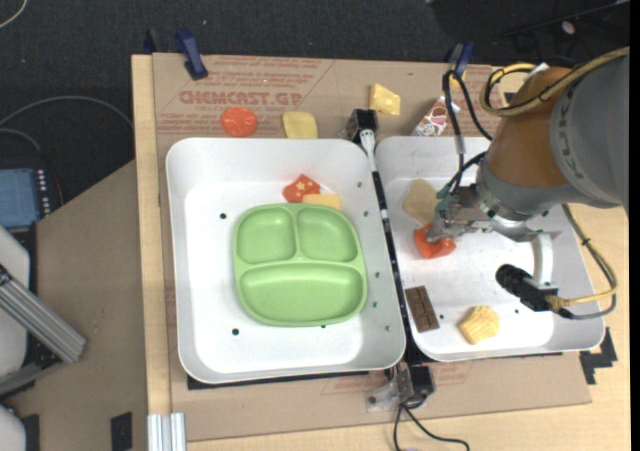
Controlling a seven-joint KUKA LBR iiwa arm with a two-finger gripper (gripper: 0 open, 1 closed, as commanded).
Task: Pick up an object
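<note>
My gripper [443, 226] is low in the right bin [560, 334], near its left side, reaching down from the grey and orange arm. Its tip sits right on top of a small red object [434, 244], which pokes out below it. A tan lump [419, 200] lies just up and left of the gripper, close to or touching it. Nearer the front of this bin lie a brown block [421, 307] and a yellow ridged piece [480, 323].
The left bin [190, 239] holds a green divided plate [298, 264], with a red star-marked piece [301, 188] and a pale yellow piece [322, 202] behind it. Behind the bins on the cardboard lie an orange disc [238, 121], yellow pieces [299, 125] and a red-white packet [432, 121].
</note>
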